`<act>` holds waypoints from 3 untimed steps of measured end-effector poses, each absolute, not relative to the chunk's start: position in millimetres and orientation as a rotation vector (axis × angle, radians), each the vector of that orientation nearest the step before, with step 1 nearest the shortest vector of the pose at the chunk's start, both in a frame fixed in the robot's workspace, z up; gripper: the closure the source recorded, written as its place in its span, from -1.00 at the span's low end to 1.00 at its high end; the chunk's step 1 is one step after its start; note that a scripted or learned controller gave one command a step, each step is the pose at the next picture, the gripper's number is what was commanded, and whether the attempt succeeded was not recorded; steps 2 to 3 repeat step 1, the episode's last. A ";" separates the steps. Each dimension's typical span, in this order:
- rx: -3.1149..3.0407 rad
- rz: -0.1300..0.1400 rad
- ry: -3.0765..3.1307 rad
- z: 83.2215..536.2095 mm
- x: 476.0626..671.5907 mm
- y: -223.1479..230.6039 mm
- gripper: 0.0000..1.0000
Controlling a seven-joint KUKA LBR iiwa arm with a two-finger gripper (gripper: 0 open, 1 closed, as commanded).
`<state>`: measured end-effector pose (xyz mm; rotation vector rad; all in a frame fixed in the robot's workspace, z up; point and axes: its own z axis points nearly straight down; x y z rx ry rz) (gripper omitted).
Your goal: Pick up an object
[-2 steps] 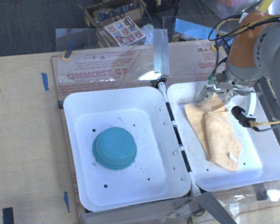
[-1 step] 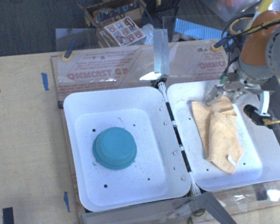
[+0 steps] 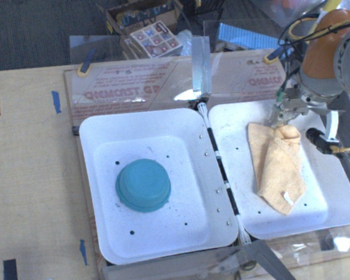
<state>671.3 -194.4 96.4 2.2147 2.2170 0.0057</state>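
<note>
A beige cloth (image 3: 278, 166) lies crumpled in the right bin (image 3: 338, 209), stretched from the bin's upper middle down toward its front. Its top end is bunched into a small raised lump just under my gripper (image 3: 283, 117), which hangs over the bin's far part at the cloth's upper corner. The grey wrist and orange band rise behind it to the upper right. A teal bowl (image 3: 143, 184) rests upside down in the middle of the left bin (image 3: 110, 236), far from the gripper.
The two white bins meet at a central rim (image 3: 220, 169). A clear plastic sheet (image 3: 132, 88) lies behind them. Boxes and clutter (image 3: 151, 33) sit beyond the bench. A black cable (image 3: 322, 142) hangs by the right bin's right side.
</note>
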 end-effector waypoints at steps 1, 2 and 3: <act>2.011 0.000 2.411 180.8 662.8 -162.2 1.00; 2.011 0.000 2.411 180.8 662.8 -162.2 1.00; 2.011 0.000 2.411 180.8 662.8 -162.2 1.00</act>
